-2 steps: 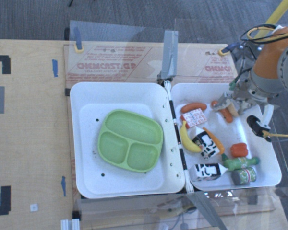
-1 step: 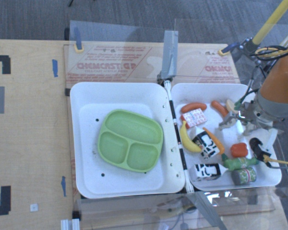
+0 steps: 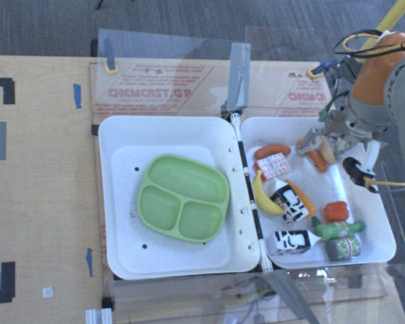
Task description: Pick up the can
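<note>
Zero progress so far, I'd say: the can (image 3: 343, 247) lies on its side in the right bin's (image 3: 385, 243) near-right corner, beside a green bottle (image 3: 339, 230). Pincer (image 3: 322, 152) hovers well apart at the far side, can't tell its state.

red print on the cardboard sheet (image 3: 163, 81) behind the bins is too blurred to read; no other text legible.
</note>
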Controlling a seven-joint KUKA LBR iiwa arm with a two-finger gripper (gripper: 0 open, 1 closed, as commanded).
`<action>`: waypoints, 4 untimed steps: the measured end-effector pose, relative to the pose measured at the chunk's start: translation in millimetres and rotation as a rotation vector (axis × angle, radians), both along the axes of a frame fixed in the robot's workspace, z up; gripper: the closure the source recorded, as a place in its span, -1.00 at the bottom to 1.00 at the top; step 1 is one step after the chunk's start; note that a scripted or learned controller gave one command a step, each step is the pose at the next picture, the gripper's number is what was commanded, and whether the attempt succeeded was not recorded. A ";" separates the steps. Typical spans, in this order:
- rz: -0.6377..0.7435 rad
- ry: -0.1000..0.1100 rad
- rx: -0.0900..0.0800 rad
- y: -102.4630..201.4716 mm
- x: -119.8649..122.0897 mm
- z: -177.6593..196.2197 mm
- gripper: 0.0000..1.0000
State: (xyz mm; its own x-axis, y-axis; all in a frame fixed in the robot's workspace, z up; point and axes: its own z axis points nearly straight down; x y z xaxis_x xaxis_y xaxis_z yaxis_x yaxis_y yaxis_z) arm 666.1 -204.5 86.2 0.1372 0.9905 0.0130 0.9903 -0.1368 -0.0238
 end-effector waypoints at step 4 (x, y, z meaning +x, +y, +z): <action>-0.270 -0.013 -0.016 11.0 1.7 -2.3 -1.00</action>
State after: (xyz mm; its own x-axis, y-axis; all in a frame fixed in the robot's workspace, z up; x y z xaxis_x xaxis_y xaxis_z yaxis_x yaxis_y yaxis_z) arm 667.8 -193.5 84.0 0.3968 0.9179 0.0015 0.9179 -0.3967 -0.0075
